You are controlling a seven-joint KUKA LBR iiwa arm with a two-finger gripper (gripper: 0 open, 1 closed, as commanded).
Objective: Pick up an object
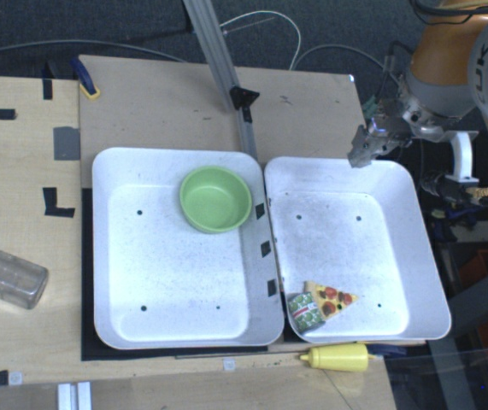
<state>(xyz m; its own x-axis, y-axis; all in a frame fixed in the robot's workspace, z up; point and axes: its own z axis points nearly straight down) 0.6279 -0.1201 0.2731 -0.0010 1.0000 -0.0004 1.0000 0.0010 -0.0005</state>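
**Gripper parked at the right bin's far edge**

Gripper (365, 150) hangs over the right bin's (397, 229) far rim; can't tell if it's open, and nothing visible in it. Pizza slice (331, 298) and green packet (304, 311) lie in that bin's near-left corner. Green bowl (215, 198) is in the left bin (124, 254).

The left bin (115, 229) and right bin (397, 229) are white, speckled with fine dark dots. The bowl (215, 198) is pale green. The pizza slice toy (331, 298) is yellow with red spots, and the packet (305, 311) beside it is green and white. The bottle (339, 357) is yellow. The counter (149, 101) is tan. The arm (453, 41) shows orange above grey.
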